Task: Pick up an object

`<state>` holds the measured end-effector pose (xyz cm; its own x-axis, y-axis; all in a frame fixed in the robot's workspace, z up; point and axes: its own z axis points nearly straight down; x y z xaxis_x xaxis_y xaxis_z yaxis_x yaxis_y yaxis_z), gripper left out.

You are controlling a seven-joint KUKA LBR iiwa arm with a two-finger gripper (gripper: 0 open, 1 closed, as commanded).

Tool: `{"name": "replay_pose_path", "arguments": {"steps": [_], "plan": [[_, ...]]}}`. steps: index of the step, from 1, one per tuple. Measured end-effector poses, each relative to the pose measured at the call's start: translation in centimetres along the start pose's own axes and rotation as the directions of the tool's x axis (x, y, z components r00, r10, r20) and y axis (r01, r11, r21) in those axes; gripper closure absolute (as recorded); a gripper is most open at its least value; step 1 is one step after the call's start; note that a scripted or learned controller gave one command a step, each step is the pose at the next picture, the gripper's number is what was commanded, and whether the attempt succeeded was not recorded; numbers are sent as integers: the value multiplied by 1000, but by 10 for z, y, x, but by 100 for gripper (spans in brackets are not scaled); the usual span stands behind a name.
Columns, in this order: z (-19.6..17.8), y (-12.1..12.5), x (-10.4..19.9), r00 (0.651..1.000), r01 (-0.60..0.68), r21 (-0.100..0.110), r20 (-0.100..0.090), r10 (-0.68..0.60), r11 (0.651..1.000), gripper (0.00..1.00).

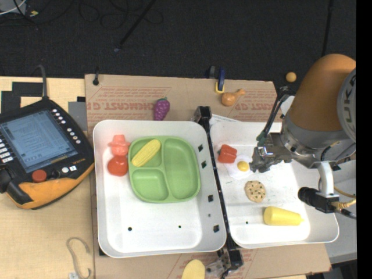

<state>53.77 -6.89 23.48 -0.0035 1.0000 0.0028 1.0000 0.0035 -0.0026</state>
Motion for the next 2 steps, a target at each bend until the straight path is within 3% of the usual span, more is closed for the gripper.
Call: {"name": "replay_pose_path", "arguments": {"steps": [1,2], "plan": [[13,-12,54,1000,0,2,0,0,1000,100],[4,-25,100,1000,-1,1,1,1,1000,100]]}}
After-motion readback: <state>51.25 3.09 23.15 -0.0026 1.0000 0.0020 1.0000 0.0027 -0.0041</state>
